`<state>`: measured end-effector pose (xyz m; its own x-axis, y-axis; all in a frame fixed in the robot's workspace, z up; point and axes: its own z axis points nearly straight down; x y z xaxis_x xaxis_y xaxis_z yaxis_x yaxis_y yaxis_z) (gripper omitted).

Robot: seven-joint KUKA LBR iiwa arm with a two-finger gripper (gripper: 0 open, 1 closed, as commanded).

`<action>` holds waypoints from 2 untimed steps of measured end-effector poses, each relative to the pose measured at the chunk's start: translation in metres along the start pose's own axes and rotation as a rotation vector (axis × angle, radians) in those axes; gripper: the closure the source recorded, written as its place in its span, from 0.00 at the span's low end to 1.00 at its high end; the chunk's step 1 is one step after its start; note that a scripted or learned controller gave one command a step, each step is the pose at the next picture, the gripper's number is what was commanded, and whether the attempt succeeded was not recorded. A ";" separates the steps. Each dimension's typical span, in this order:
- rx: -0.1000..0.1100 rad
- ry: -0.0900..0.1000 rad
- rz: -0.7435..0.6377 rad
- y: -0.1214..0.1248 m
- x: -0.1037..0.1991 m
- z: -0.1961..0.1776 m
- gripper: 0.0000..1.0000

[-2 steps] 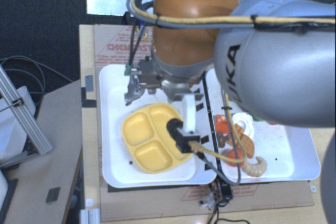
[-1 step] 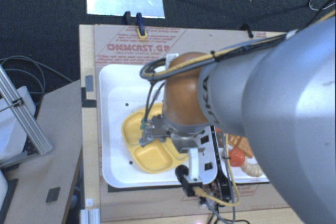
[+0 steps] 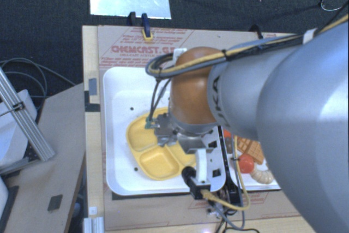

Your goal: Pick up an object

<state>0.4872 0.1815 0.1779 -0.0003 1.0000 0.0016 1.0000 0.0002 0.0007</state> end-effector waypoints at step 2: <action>0.004 -0.003 0.003 0.015 -0.061 -0.024 1.00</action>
<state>0.5026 0.1209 0.2015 0.0029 1.0000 -0.0010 1.0000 -0.0029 -0.0036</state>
